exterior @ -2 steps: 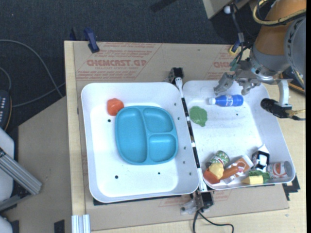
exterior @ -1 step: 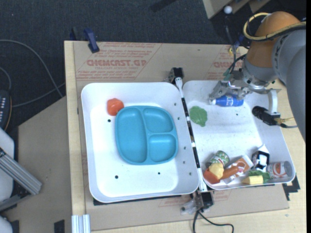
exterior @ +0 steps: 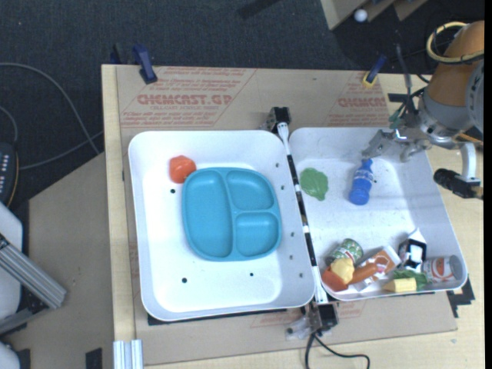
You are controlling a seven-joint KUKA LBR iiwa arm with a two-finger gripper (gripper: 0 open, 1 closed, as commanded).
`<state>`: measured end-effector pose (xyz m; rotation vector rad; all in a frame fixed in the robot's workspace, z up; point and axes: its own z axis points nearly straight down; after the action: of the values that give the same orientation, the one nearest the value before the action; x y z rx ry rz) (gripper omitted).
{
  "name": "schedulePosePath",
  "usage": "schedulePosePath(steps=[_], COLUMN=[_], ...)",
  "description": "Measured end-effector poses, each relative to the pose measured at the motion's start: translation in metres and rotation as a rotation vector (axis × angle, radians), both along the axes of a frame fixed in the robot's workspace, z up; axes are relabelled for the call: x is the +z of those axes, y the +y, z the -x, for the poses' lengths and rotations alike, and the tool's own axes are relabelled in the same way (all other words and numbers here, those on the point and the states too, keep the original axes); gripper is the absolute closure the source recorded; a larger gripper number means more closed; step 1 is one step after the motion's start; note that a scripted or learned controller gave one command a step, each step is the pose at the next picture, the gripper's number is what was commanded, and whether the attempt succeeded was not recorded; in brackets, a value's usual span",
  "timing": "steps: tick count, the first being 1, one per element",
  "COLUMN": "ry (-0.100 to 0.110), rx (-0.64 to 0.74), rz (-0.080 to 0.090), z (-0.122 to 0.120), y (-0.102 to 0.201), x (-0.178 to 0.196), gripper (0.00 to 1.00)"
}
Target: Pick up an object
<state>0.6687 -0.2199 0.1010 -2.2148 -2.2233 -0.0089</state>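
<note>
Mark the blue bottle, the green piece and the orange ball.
blue bottle (exterior: pixel 360 184): camera view, mid-body.
green piece (exterior: pixel 314 183): camera view, its centre.
orange ball (exterior: pixel 181 168): camera view, its top.

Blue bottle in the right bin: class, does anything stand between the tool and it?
Nothing visible does. The tool hangs just above the top end of the blue bottle, with only bare floor of the right bin around them. The green piece lies off to the bottle's left, apart from it.
</note>
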Motion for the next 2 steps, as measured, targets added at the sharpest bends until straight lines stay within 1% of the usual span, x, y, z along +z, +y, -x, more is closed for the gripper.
schedulePosePath(steps=[1,2], ry=[0.003,0.003], rx=[-0.002,-0.003], rz=[0.005,0.006], z=[0.002,0.002], y=[0.063,0.080], x=[-0.016,-0.016], gripper=[0.00,0.00])
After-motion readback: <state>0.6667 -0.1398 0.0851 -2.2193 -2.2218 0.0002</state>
